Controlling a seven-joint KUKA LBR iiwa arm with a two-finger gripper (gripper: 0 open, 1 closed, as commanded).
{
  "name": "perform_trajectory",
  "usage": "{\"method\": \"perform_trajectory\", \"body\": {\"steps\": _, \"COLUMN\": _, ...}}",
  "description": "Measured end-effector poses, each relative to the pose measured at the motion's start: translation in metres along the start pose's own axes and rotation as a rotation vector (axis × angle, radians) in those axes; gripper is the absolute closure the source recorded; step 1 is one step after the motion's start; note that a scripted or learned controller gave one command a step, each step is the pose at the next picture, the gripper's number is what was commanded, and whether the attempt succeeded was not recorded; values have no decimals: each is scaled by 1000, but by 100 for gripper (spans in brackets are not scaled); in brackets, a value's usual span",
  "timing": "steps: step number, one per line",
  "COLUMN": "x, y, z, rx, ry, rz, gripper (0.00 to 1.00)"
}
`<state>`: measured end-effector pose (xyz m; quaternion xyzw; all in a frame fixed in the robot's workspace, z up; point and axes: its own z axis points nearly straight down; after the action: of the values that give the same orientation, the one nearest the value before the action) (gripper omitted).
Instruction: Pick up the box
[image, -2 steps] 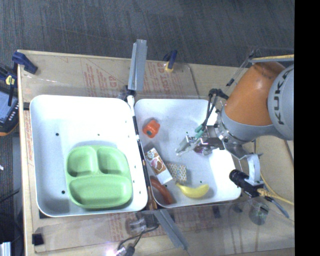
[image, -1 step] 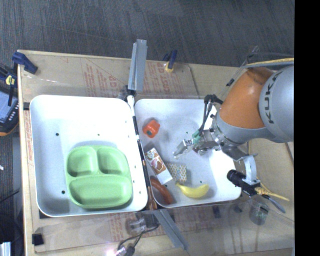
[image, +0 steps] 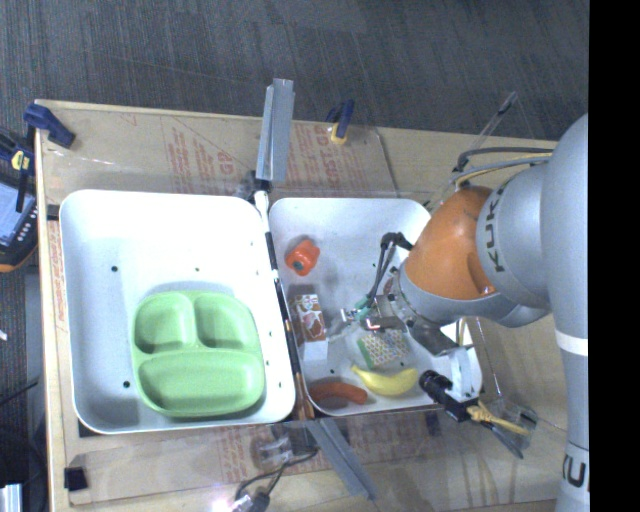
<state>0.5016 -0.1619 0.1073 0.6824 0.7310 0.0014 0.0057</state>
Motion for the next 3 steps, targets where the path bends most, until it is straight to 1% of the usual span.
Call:
{"method": "perform_trajectory", "body": {"steps": 1, "x": -49, "y": -26, "z": 10, "rx": 2, "ry": 3, "rz": -43, "gripper": 0}}
{"method": "perform_trajectory", "body": {"steps": 2, "x": -50, "y": -25, "z": 0, "rx": 2, "ry": -1, "rz": -48, "gripper": 100}}
{"method": "perform_trajectory", "body": {"steps": 3, "x": -50, "y": -25, "z": 0, "rx": 2, "ry": -1, "rz": -48, "gripper": 0}}
